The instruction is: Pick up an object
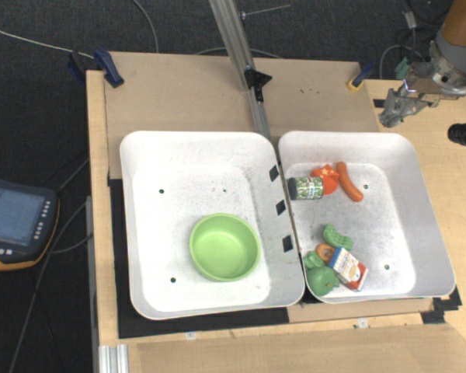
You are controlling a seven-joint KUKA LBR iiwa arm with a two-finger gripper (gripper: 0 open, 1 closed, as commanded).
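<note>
The right bin (pixel 419 208) holds a small bottle (pixel 307 187) lying on its side with an orange toy (pixel 327 177) beside it, and an orange sausage-shaped piece (pixel 349 181) next to them. Near the bin's front lie a green toy (pixel 338 237), a red and white packet (pixel 348 269) and a green lump (pixel 320 280). A green bowl (pixel 224 246) sits in the left bin (pixel 140 208). My gripper (pixel 392 113) hangs at the upper right, above the bench just behind the right bin's far corner, with nothing in it.
A slanted metal pole (pixel 237 45) crosses the bench behind the bins. Blue clamps (pixel 107 67) sit at the bench's back corners. A handheld controller (pixel 15 222) lies on the floor at the left.
</note>
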